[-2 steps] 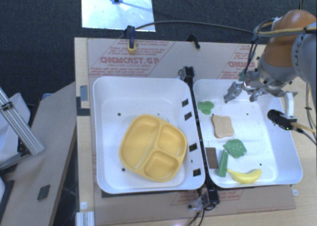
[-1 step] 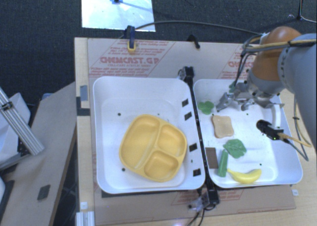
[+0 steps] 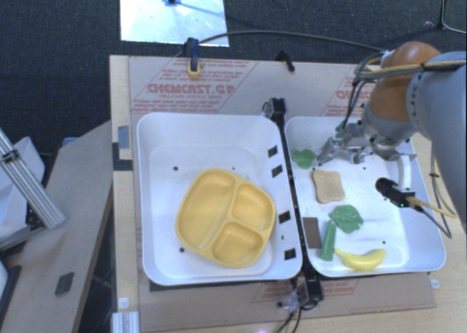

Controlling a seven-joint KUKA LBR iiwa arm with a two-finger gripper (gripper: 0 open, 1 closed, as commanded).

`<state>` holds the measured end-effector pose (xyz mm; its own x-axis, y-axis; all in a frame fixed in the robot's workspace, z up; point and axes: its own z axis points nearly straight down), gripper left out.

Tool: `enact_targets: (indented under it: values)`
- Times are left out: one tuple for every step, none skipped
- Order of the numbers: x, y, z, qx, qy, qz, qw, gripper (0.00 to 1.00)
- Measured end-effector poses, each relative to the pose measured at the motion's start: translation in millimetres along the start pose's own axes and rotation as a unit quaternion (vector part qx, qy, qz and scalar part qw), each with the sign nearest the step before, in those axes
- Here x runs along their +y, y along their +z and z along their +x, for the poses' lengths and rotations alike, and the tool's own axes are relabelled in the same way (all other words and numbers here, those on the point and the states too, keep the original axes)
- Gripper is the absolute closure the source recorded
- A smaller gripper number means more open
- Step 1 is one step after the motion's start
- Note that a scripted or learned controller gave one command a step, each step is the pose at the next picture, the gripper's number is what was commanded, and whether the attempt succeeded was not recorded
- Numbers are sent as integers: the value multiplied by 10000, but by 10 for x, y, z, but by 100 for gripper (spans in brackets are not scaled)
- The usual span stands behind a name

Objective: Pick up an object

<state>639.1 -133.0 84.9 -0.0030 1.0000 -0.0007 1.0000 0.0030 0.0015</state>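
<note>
while the gripper (image 3: 341,150) hangs low over the right bin (image 3: 412,233), nothing looks lifted yet: the green leaf (image 3: 303,156) just beside it and the toast slice (image 3: 327,186) lie on the bin floor. whether the claw is released or clenched, i cannot tell. the pick itself remains.

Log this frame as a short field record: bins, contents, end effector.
left white bin: yellow plastic compartment tray
right white bin: tan toy bread slice; small green leafy piece; larger green leafy piece; green pod-shaped toy; yellow toy banana; brown rectangular block by divider
end effector: over right bin's far side, near small green leafy piece
held object: none seen
</note>
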Motion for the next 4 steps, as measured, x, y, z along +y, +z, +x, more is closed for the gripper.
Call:
enact_targets:
  values:
    - [13,-119,0,-1,-3,-20,10000,100]
    - [32,-562,-43,0,9,-18,10000,100]
    - [-2,-1028,-89,-4,15,-25,10000,100]
    - [15,-1458,-91,-3,-7,-27,10000,100]
